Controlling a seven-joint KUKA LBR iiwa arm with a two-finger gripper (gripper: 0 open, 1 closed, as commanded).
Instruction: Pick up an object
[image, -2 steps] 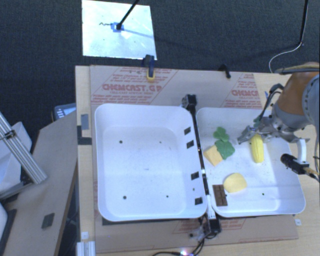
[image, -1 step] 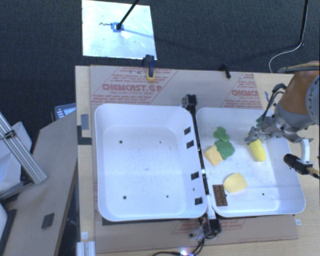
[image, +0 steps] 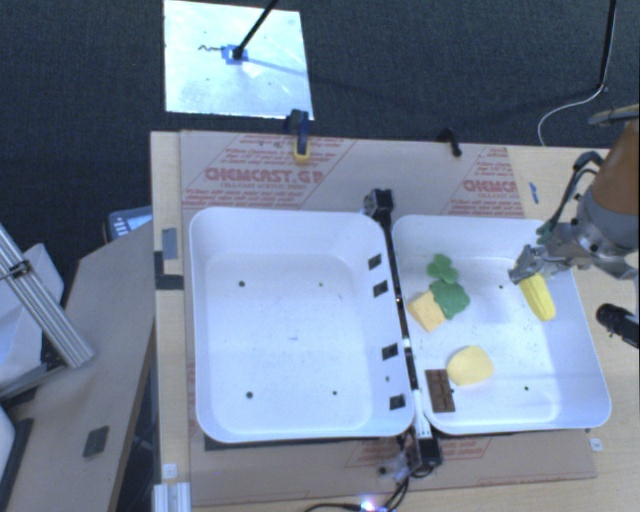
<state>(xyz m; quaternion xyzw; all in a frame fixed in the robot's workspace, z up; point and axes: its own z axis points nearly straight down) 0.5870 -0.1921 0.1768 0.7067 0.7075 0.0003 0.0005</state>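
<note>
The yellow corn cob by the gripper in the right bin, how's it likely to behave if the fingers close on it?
The yellow corn cob looks long and rounded, so it may roll or twist out of a pinch. It looks like a small toy, so probably light and stiff. It lies near the right bin wall, which could crowd the gripper.

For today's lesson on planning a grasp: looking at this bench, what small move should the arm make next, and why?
Probably a short descent. The gripper sits at the upper end of the ribbed yellow corn cob toy in the right white plastic bin. I cannot tell whether it has a grip, so lowering squarely over the cob seems safest.
</note>
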